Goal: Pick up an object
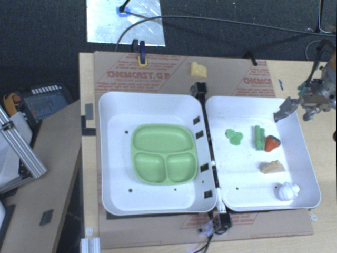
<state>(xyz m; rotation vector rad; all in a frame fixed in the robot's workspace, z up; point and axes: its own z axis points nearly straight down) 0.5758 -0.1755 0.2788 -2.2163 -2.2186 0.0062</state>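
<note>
My pincer [288,111] hangs over the right white bin's [308,157] far corner; I can't tell how wide it stands, and I see nothing in it. Nearest below-left lies the red-and-green toy strawberry [270,143], just beside a green ridged piece [259,137]. Picking hasn't begun, I judge.

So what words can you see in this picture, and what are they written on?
"CHEMCAST G P": red print on the brown board under the bins, top left; the last letters are a guess.
The same red print on the board's top right and along its bottom edge: too blurred to read.
Grey device on the left: its screen and buttons are too small to read.
</note>
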